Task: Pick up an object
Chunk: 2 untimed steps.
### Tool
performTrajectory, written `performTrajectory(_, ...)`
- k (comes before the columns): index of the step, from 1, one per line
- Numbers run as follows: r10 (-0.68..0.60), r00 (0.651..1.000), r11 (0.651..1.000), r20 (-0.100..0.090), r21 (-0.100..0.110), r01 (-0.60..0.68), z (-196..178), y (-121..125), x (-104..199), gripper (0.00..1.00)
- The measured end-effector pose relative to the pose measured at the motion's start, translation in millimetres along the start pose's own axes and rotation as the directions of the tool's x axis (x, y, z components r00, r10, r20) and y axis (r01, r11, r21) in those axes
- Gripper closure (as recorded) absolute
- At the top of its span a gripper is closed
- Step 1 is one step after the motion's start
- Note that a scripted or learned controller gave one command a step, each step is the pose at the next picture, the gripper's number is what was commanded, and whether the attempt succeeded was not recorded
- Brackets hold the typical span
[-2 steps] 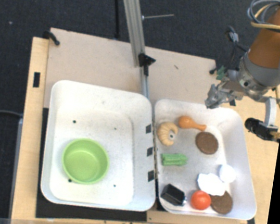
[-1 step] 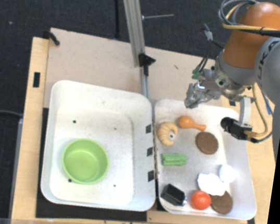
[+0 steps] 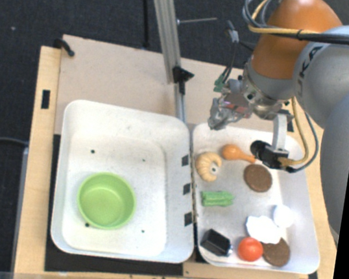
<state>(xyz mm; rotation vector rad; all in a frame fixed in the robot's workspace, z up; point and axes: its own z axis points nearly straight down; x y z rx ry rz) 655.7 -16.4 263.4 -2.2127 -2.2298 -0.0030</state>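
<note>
Camera view puts our gripper [image 3: 220, 119] in the upper middle of the frame, hanging over the top left corner of the right bin [image 3: 309, 219]; we cannot tell how it is set, and we see nothing in it. Just below it lie a pale shell-shaped pastry [image 3: 208, 164] and an orange gourd [image 3: 234, 153]. Further down the frame sit a brown disc [image 3: 258, 178], a green block [image 3: 217, 199], white crumpled pieces [image 3: 264, 228], a red ball [image 3: 250, 249], another brown disc [image 3: 277, 252] and a black box [image 3: 216, 242]. At lower left, the left bin [image 3: 88, 122] holds a green bowl [image 3: 106, 200].
</note>
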Motion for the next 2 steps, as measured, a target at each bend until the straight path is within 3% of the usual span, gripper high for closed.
performTrajectory(2, 0.002, 1.0, 1.0, 0.001, 0.005, -0.002, 26, 4, 94, 1.0)
